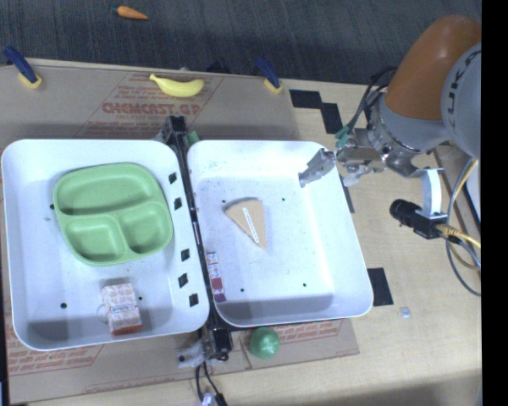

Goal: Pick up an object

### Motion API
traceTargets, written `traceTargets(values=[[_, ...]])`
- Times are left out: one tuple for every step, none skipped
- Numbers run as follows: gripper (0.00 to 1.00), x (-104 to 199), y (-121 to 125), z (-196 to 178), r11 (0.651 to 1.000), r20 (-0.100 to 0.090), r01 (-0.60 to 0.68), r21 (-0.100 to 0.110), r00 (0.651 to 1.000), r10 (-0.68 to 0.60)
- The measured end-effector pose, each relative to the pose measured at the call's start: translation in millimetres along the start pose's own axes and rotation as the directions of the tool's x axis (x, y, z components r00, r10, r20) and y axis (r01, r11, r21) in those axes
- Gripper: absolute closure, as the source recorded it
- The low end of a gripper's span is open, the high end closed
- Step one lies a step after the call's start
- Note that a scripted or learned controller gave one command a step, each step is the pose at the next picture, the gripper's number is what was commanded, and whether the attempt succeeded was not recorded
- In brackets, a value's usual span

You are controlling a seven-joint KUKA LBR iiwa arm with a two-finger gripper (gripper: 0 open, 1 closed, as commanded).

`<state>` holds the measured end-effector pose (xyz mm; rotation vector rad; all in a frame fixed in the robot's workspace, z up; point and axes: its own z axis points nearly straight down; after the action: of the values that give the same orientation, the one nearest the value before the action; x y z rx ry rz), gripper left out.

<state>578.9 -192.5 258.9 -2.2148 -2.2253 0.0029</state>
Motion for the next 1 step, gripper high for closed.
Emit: traceTargets(values=[[0.0, -0.7, -22.7, 123.3, 1.0, -0.002, 0.001, 0.004, 1.0, -0.001]])
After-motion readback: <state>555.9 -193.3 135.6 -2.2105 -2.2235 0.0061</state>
